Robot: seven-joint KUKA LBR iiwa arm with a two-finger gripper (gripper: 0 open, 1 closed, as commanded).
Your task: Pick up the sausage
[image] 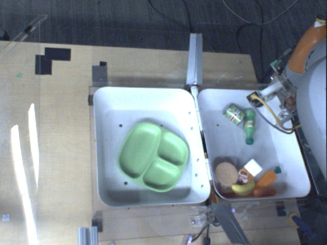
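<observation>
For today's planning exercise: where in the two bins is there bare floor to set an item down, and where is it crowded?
Bare floor: the left bin around the green tray, and the right bin's middle below the bottle. Crowded: its near edge, with banana, carrot and sausage.

Both bins white: left bin (102, 137), right bin (286, 152); divided plate (153, 156) light green; bottle (249, 127) green; can (234, 114) green-and-white pattern; carrot (266, 177) orange, green tip; banana (242, 189) yellow; sausage (263, 192) reddish-brown; arm (311, 60) grey, orange band; bench (46, 152) pale wood.
</observation>
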